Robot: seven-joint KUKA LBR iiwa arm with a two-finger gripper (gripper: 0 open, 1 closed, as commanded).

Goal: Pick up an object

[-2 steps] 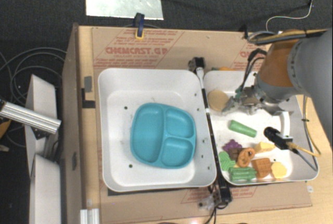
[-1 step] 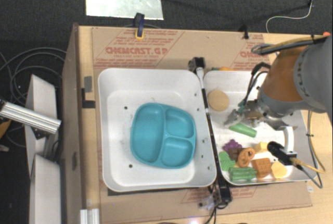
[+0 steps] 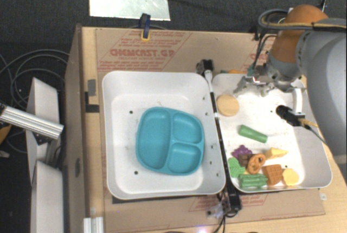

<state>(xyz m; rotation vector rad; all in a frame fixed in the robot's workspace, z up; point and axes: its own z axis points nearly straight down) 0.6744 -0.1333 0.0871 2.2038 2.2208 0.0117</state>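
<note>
My gripper hangs over the back of the right bin, open, with nothing between its fingers. A tan round cookie lies just left of it, near the bin's left wall. A green cylinder lies in front of the gripper, mid-bin. At the bin's front sit purple grapes, a brown pretzel, a yellow wedge, an orange waffle, a yellow round piece and green pieces.
The left bin holds a blue divided plate. The grey arm covers the right bin's back right corner. Both bins rest on a cardboard sheet. Cables lie on the floor at the left.
</note>
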